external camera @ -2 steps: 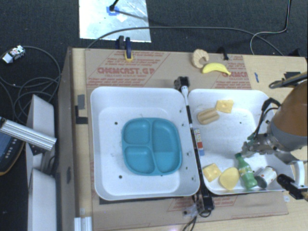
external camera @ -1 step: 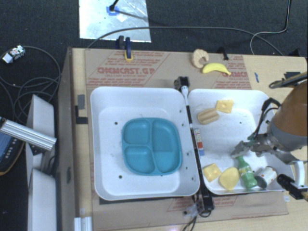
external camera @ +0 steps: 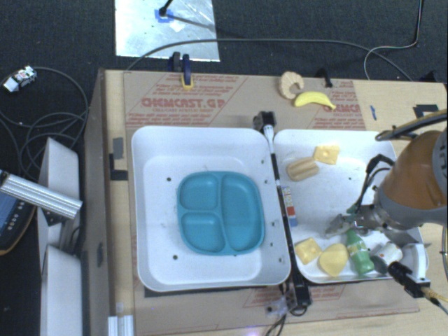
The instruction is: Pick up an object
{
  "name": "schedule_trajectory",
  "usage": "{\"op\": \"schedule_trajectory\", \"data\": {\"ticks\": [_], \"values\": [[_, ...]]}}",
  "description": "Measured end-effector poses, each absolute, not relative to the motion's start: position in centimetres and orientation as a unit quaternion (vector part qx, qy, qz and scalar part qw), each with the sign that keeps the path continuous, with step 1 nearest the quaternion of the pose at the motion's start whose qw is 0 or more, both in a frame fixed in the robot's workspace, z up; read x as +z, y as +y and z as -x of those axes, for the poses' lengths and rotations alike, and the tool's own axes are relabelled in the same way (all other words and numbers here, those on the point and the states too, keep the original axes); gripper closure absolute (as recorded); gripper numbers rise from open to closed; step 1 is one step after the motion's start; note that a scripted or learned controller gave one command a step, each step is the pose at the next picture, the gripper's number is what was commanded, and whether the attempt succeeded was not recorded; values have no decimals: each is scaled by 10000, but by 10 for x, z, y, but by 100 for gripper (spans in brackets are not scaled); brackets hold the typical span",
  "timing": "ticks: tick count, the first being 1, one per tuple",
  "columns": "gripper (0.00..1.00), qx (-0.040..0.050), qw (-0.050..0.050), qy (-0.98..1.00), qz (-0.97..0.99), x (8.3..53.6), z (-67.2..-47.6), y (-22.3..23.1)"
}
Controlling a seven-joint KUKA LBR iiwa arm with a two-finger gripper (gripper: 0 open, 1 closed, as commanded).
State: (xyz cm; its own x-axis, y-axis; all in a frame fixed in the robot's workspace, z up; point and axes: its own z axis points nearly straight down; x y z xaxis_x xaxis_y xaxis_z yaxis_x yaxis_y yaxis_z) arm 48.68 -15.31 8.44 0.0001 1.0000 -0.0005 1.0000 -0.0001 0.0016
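Reaching down into the right bin [external camera: 350,161], the gripper [external camera: 348,224] sits low over the bin's near part with its metal fingers [external camera: 338,224] spread fairly wide and nothing between them as far as I can make out. So no grab yet, imo.

Closest candidate is the green bottle [external camera: 359,252], lying just below the fingers, with a white cap end poking out toward the bin's near rim. Right beside it, on the side away from the arm, there's a yellow rounded piece [external camera: 334,259], and a smaller yellow chunk [external camera: 307,250] a bit further out from the fingers. Well up and away from the fingers are a tan block [external camera: 302,168] and a yellow wedge [external camera: 326,153]. The left bin [external camera: 161,152] has a blue divided plate [external camera: 220,211], nowhere near the action.

If I were tuning this step: pick one target and commit. The bottle looks best, but it's touching or nearly touching the yellow rounded piece, so I'd line the fingers across the bottle's narrow width, not along its length, and drop straight down so one finger slips into the gap rather than landing on top. Close slowly, lift straight. It's round plastic, probably slippery, so grab near the middle.
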Motion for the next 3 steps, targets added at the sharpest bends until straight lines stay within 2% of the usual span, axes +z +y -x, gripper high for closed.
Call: {"op": "schedule_trajectory", "data": {"ticks": [1,2,3], "values": [[0,12,31,7086,-7056,158,-557,-183],[0,-1,1,7075,-7067,113,-518,-188],[0,1,-1,7074,-7068,92,-486,-166]]}}
